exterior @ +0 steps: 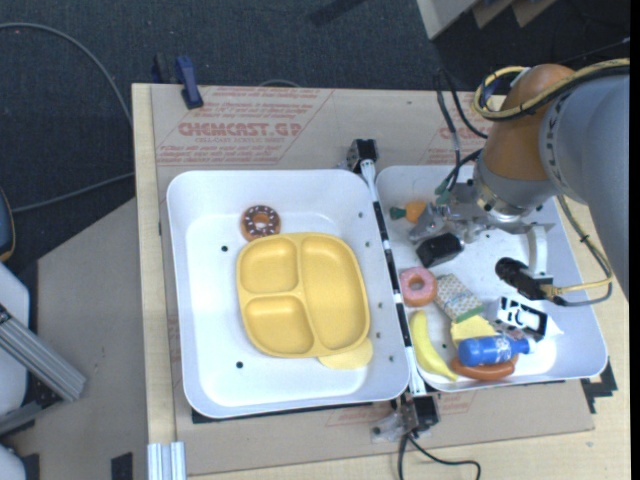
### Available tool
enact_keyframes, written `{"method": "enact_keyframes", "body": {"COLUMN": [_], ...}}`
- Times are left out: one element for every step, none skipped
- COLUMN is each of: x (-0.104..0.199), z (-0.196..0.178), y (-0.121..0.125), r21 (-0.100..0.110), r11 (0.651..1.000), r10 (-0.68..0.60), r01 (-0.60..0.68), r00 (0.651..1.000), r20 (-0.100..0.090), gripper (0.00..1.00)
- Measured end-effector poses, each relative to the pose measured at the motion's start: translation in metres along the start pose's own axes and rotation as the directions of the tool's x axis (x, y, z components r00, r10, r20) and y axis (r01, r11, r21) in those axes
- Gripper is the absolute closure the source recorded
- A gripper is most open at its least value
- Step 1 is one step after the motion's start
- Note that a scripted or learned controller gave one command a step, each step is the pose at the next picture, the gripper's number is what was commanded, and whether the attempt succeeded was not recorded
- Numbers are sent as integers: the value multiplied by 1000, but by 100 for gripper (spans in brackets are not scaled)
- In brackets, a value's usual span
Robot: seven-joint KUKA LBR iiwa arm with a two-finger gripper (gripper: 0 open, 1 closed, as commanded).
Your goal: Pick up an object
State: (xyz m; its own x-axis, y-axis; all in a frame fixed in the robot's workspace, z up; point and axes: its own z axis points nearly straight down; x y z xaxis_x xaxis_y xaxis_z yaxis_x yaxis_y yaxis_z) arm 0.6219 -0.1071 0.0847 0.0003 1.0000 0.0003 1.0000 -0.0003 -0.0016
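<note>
Gripper (440,230) hangs low over the far-left part of the right white bin (575,353) — we cannot tell its grasp; pink-frosted ring doughnut (417,287) lies just nearer.

Beneath me in the right bin lie a pink donut (417,287), banana (427,347) and blue bottle (489,350).

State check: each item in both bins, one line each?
yellow divided plate: flat in left bin, compartments bare
chocolate donut: flat, above the plate
pink donut: flat, right bin
banana: lying beside the divider
blue bottle: on its side
gripper: low over right bin, grasp unclear
</note>
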Motion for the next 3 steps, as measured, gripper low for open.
{"method": "enact_keyframes", "body": {"x": [12,12,57], "z": [0,-10,-100], "y": [-14,-13,-97], "r21": [1,0,-1], "r11": [1000,1000,1000], "r10": [0,1,-1], "r01": [0,-1,1], "r00": [1000,1000,1000], "r20": [-1,-1,-1], "gripper": [0,100,100]}}
